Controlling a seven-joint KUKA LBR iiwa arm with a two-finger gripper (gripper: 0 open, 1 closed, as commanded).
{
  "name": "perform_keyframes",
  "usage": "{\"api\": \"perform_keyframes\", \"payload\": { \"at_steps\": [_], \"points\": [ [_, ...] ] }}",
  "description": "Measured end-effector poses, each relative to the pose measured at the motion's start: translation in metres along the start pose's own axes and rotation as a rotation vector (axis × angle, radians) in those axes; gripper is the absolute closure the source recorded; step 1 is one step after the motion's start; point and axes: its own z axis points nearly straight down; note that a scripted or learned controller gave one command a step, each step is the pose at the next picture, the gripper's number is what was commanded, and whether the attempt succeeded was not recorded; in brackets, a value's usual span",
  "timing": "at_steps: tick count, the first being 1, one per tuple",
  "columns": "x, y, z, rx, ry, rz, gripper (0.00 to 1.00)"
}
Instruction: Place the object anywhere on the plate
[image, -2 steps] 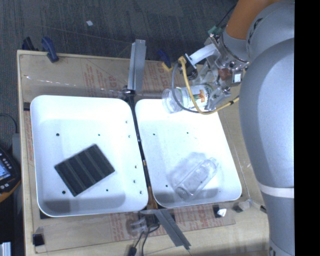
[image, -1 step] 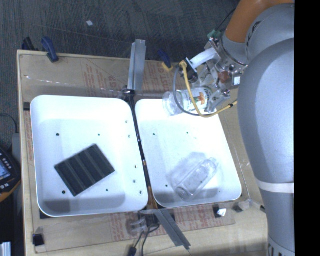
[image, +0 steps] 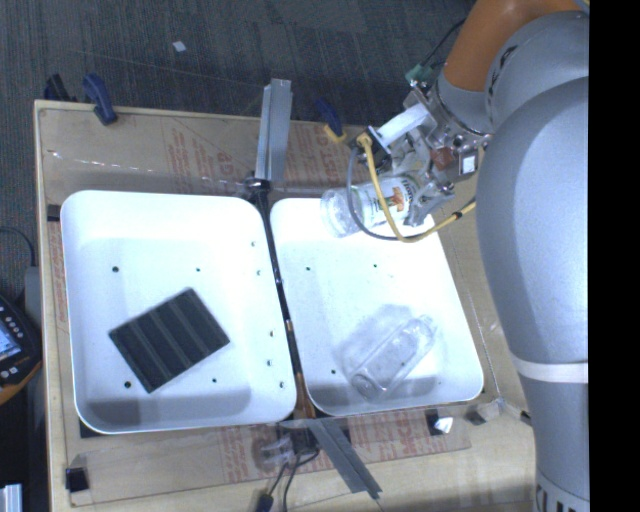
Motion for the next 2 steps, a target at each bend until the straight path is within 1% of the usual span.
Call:
{"api": "perform_keyframes", "payload": {
  "at_steps": [1,2],
  "points": [
    [-0.014,0.039,-0.038,-0.004,0.004,-0.018,1.00],
    [0.000,-0.012,-0.040,-0.002,-0.001,-0.077,1.00]
  ]
}}
